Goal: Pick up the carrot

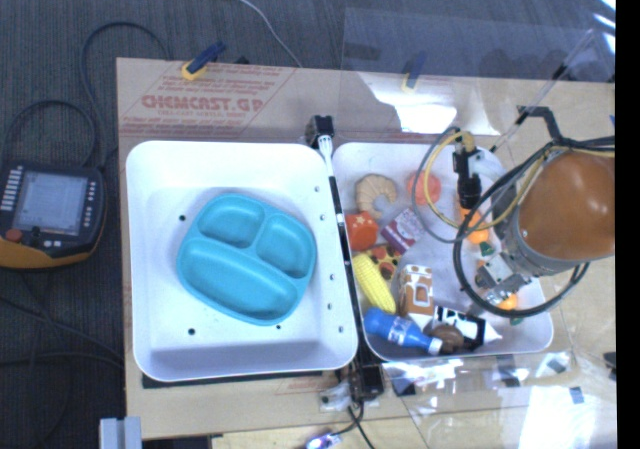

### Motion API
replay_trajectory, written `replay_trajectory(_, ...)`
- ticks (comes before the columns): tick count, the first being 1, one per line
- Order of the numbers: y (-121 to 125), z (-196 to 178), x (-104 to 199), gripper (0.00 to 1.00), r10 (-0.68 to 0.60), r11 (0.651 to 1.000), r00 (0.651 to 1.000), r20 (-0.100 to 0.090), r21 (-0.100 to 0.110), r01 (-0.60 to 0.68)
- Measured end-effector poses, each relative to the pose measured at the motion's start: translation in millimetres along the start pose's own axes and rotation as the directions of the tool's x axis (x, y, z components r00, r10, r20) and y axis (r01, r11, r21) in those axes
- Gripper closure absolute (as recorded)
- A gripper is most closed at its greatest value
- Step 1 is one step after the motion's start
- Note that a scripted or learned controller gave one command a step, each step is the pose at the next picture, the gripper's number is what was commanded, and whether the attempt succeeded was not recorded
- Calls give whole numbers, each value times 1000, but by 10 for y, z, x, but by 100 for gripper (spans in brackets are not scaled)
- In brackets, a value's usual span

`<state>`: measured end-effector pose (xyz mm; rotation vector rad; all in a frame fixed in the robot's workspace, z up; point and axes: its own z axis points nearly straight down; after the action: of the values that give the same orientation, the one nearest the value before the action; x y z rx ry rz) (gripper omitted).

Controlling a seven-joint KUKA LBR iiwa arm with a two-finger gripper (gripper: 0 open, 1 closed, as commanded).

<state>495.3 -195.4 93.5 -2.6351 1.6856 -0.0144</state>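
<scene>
My arm reaches in from the right over the right bin (350, 177), and its orange-banded wrist (565, 207) covers that bin's right part. The gripper (492, 262) points down under the wrist, wrapped in looping cables, so its state is hidden. A small orange piece (480, 234) peeks out beside the gripper, and another orange bit (508, 303) shows just below it. Either could be the carrot; I cannot tell which, nor whether the gripper touches it.
The right bin also holds a tan bread roll (376, 192), a red tomato (362, 230), a red packet (404, 229), a corn cob (372, 277), a brown carton (416, 287) and a blue bottle (398, 331). A blue divided plate (247, 255) lies in the left bin (150, 177).
</scene>
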Motion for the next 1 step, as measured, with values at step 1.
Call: replay_trajectory(1, -31, 22, 61, 100, -246, 969, 969, 24, -5, 246)
